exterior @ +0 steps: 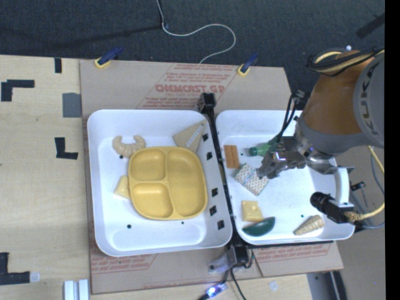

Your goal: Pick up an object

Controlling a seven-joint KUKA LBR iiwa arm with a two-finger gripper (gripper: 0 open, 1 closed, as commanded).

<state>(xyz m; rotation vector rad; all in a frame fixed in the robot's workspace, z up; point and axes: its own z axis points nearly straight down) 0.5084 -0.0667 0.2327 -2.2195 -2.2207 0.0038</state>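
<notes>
Right bin (284, 125), claw (270, 169) above patterned cloth (251, 179)

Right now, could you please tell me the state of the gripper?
Gripper: over the right bin, just above the checkered pad; open or closed cannot be told, and nothing is visibly held.

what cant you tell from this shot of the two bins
- Pincer, camera view: small and dark over the patterned piece; contact can't be judged.
- Green item: partly hidden behind the pincer and cables.
- Tan piece, left bin: partly hidden under the yellow tray.
- Arm: cut off by the right edge.
- Pale wedge: blurred, material unclear.
</notes>
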